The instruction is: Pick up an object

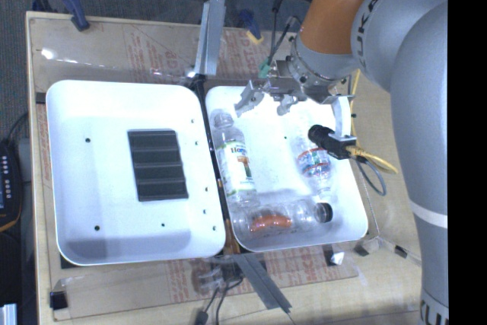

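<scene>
Right bin (346, 228) taken as the reference point. It contains three clear plastic bottles. One bottle with a white and green label (234, 157) lies lengthwise along the bin's left wall, cap toward the far end. A second bottle with a red and blue label (314, 167) lies in the right half of the bin, near the right wall. A third bottle with an orange label (283, 218) lies crosswise along the near wall, its dark cap pointing toward the right wall.

The gripper (266, 101) is positioned over the far end of the right bin, just inside the far wall. Its two fingers are spread moderately apart with nothing between them. The left fingertip (245, 103) stands just beyond the cap end of the white-and-green-labelled bottle, apart from it. The other two bottles lie well nearer the bin's near wall than the gripper.

The left bin (68, 103) holds a dark ribbed rectangular block (157, 164) near its centre.
</scene>
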{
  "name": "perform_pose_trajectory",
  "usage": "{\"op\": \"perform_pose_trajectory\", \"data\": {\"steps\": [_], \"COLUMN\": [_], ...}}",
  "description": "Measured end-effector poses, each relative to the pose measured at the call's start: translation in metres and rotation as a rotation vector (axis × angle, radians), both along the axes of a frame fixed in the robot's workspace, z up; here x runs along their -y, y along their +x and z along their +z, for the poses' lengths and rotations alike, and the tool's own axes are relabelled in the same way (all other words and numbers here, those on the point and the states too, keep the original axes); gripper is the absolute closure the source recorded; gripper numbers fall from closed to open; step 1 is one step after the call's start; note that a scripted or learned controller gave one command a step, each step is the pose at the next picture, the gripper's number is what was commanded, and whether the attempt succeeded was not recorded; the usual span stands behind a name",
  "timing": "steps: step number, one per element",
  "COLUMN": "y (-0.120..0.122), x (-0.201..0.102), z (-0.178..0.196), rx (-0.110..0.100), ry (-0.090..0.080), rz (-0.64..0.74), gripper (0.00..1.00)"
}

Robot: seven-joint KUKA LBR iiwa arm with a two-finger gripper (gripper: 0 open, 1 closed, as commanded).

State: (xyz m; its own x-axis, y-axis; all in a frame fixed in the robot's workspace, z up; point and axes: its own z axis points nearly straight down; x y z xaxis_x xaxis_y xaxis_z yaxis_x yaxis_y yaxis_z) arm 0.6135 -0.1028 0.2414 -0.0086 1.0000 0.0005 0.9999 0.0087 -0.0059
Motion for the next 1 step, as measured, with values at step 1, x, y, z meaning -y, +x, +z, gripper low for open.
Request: {"op": "perform_pose_trajectory", "data": {"steps": [1], "y": [-0.0087], "x": [0.0372], "z": [-0.1502], "rx": [0.002], "ry": [0.0], "rz": [0.089], "gripper": [0.0]}}
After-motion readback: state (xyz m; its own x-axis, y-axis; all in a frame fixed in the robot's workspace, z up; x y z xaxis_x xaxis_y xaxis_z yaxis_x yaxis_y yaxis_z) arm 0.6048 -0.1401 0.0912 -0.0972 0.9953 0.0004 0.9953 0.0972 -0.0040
